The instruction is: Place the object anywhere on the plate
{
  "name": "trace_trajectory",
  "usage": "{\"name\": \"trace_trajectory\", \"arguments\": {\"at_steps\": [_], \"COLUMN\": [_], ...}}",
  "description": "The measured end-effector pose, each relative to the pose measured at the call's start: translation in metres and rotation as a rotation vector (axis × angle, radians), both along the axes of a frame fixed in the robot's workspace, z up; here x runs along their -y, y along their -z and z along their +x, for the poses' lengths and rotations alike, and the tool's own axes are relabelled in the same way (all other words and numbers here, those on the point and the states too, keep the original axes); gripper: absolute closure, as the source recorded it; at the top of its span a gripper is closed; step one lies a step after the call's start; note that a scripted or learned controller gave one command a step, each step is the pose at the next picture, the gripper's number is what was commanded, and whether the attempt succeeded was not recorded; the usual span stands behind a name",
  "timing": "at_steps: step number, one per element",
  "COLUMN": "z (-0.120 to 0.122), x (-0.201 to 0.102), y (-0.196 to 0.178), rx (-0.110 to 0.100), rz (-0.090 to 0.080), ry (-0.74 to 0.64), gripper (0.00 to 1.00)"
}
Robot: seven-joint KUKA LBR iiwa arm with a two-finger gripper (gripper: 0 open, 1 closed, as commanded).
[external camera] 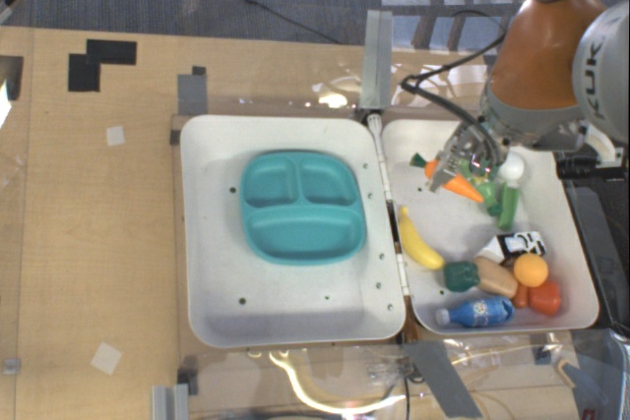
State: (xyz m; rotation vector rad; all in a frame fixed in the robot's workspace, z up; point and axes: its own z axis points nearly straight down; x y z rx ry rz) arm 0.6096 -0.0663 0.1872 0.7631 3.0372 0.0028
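My fingers (463,155) hang low over the far part of the right-hand bin (581,295), pointing down at a toy carrot (461,184) that lies slanted on the bin floor; they are blurred and partly hidden by my own wrist, so I cannot tell how far apart they stand or whether they have closed on anything. The carrot touches or nearly touches them, and I judge it is the object I am meant to pick, since I am lowered right over it. Just beside it stands a green bottle (508,202) with a white cap, close enough that it could be knocked. Nearer the camera in the same bin lie a yellow banana (417,244) along the left wall, a dark green piece (460,275), a tan bread-like piece (496,276), an orange ball (531,270), a red piece (546,298), a small black and white item (520,243), and a blue bottle (476,313) on its side at the near edge. The left-hand bin (212,310) holds just the teal plate (301,207), a divided one with three compartments, lying flat near its middle with nothing on it. Both bins sit side by side on the wooden surface (89,241), so the carrot must travel across the shared wall to reach the plate, well apart from where it now lies.
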Motion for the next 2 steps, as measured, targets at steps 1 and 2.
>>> {"name": "trace_trajectory", "arguments": {"at_steps": [1, 2], "z": [-0.028, -0.033], "x": [-0.07, -0.129], "y": [-0.011, -0.031], "rx": [-0.003, 0.0], "rz": [0.004, 0.004], "ry": [0.045, -0.025], "gripper": [1.0, 1.0]}}
